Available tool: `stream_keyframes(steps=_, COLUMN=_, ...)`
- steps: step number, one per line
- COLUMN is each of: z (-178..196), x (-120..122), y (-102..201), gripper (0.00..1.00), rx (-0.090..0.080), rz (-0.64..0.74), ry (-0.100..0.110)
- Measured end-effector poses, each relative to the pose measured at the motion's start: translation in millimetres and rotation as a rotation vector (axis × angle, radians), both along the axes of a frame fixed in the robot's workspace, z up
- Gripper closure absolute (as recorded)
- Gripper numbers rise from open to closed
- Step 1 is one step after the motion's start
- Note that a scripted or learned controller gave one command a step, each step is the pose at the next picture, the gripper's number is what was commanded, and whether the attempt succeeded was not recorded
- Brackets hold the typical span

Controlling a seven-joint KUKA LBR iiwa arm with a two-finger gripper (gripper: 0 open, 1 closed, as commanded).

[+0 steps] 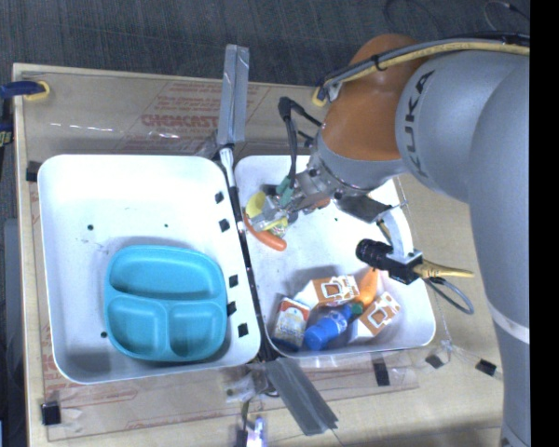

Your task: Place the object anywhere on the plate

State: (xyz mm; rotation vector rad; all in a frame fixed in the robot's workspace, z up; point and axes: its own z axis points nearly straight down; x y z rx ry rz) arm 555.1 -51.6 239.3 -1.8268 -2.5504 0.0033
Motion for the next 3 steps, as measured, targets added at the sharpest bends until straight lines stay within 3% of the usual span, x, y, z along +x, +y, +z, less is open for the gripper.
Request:
stream_keyframes(steps=1, z=48.3, x=-35.6, y=41.1, gripper=1.00, rx=0.000, rz=0.178, ry=-0.006)
stream_keyframes(steps=2, z=-26.2, x=-78.0, y=9.9, gripper=1.00, rx=-0.002, rz=-0.257, ry=0.001)
stream_keyframes(steps=3, z=-4.2, x=-78.0, y=78.8, gripper=1.00, rx=-0.001, rz=0.121, ry=-0.005)
